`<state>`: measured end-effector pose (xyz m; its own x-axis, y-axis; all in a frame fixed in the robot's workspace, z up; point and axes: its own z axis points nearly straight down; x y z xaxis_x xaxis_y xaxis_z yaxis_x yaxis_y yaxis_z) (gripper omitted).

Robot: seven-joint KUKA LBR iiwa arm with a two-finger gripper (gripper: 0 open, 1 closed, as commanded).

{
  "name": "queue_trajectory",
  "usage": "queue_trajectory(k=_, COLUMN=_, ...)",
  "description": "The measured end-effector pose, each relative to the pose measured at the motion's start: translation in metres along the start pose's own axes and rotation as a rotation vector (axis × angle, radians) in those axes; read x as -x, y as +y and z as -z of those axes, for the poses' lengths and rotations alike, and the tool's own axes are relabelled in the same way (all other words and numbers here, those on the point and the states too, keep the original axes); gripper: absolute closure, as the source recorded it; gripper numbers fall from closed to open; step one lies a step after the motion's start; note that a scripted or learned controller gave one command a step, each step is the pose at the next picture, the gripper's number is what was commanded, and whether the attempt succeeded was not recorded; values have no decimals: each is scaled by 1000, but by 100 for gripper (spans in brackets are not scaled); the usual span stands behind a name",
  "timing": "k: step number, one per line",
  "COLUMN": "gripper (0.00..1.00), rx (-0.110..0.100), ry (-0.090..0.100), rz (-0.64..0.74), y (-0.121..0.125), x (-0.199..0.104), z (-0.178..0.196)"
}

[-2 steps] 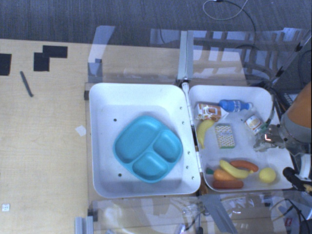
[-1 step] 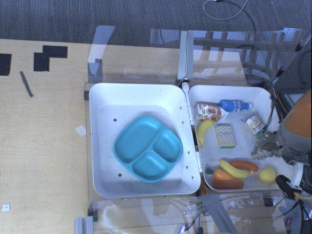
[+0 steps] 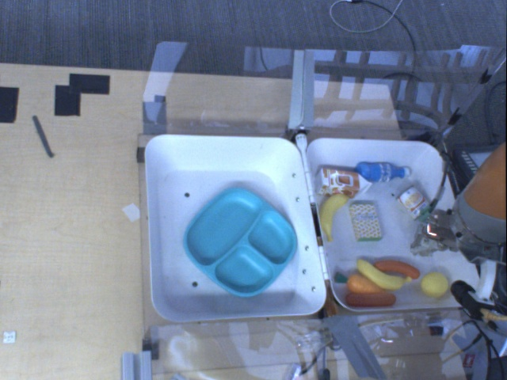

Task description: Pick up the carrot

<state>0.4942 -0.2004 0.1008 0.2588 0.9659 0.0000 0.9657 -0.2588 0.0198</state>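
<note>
We see one worktop point(image 3: 71, 252) carrying two shallow white bins side by side. The left bin point(image 3: 170, 212) holds a single blue divided plate point(image 3: 240, 241) with three compartments. The right bin point(image 3: 432, 161) holds the small things, which we count: two bananas, one upright by the dividing wall point(image 3: 332, 214) and one lying along the near side point(image 3: 379, 275); one blue bottle point(image 3: 381, 171); one snack packet point(image 3: 340, 182); one patterned sponge-like pad point(image 3: 365, 220); one small can point(image 3: 411, 199); one lemon point(image 3: 434, 284); one sausage-like red piece point(image 3: 369, 298); one carrot point(image 3: 396, 269). The carrot lies flat in the near part of the right bin, just behind the near banana, its long axis running nearly left to right across the view; which end is the tip we cannot tell. The end effector point(image 3: 434, 233) sits at the right bin's right edge; whether it is released or clenched we cannot tell.
</note>
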Motion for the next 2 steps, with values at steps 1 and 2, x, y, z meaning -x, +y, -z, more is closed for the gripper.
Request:
queue_trajectory(k=1, gripper=100, rx=-8, ry=-1, rz=-100, y=51, x=-29, z=-13)
queue_trajectory(k=2, gripper=100, rx=-6, ry=0, rz=-149, y=-12, x=-32, z=-10)
